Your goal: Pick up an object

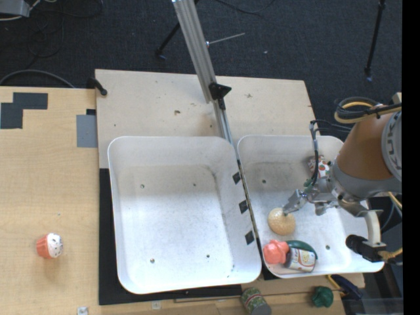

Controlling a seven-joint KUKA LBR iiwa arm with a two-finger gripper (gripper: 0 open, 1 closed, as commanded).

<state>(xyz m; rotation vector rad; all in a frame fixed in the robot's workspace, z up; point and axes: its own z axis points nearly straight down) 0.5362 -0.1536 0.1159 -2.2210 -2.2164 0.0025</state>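
The hand (294, 204) sits low in the right bin (275, 153), touching the top of a tan ball (282, 222) as if to grasp it; how wide it stands, I cannot tell. A red-capped bottle (293, 254) lies just beyond, against the bin's front edge

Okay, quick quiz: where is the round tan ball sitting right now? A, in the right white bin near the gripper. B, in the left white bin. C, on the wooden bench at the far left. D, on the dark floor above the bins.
A: the round tan ball lies on the floor of the right white bin, just beside the gripper tip.
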